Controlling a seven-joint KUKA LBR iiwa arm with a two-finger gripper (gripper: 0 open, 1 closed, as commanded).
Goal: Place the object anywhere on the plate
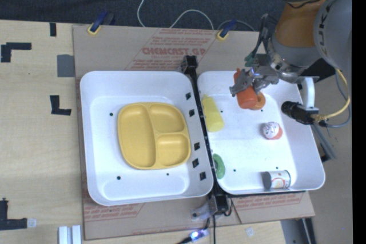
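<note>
A yellow divided plate lies in the left bin. My gripper hangs over the upper part of the right bin, with an orange-red rounded object right beneath its fingers and touching them. The fingers themselves are hard to make out against the object. A pale yellow block rests along the right bin's left wall, well left of the gripper.
The right bin also holds a small white and red ball, a white can lying on its side near the front edge, and a green item at the left wall. A black divider separates the bins.
</note>
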